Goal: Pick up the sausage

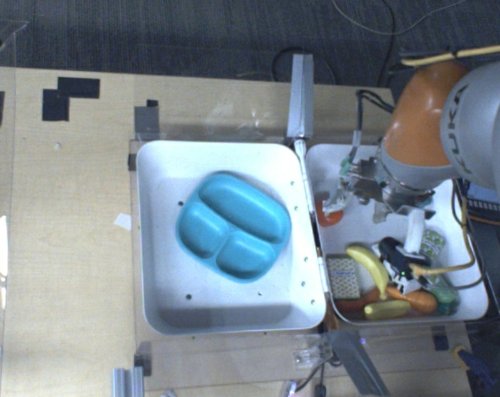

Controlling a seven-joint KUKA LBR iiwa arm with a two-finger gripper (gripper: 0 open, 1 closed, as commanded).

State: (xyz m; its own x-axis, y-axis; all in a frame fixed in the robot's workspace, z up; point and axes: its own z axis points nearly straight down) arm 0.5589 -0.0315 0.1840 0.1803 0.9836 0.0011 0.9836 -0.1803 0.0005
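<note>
The sausage [354, 309] looks like the reddish-brown piece lying at the front edge of the right bin [333, 162], partly under a yellow fruit [387, 309]. My gripper [362, 195] hangs below the orange-banded wrist over the middle of the right bin. It is well behind the sausage and closer to a small red object [328, 213] by the bin's left wall. The wrist body hides much of the gripper.
A banana [368, 265], a checkered block [343, 276], an orange carrot [421, 301] and several small items crowd the front of the right bin. The left bin [163, 304] holds a blue three-compartment plate [233, 226]. A metal divider [300, 98] stands between the bins.
</note>
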